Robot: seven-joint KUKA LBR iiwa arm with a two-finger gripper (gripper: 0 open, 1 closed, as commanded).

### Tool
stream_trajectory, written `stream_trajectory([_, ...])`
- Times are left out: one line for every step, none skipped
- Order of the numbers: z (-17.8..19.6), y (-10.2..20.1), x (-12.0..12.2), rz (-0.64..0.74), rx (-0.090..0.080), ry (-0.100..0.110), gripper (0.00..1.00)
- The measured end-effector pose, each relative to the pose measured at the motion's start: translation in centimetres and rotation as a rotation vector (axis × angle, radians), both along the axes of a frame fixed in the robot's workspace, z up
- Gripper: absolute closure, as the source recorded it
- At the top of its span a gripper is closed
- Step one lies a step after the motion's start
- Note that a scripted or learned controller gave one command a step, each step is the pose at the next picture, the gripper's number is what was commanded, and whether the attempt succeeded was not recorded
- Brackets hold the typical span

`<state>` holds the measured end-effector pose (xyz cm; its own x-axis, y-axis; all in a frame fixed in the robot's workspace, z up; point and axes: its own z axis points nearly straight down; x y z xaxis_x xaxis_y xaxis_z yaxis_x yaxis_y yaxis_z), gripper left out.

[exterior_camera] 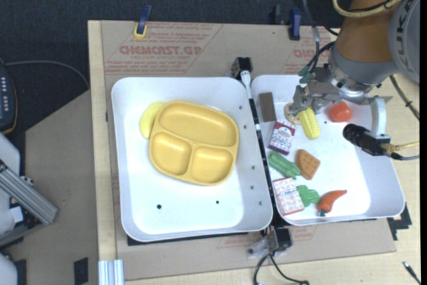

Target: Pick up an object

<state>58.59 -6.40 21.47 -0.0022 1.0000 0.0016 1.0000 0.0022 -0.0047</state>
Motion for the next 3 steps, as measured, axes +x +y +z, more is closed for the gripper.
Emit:
stream_trajectory([0.2,4.9,-3.5,-0.001,-0.001,-0.001,1.0])
stream_trajectory([1.2,9.2,-7.7,0.001,0.0,0.0,1.0])
stream_trajectory([1.5,12.4,-10.2,0.0,0.0,-0.001,1.0])
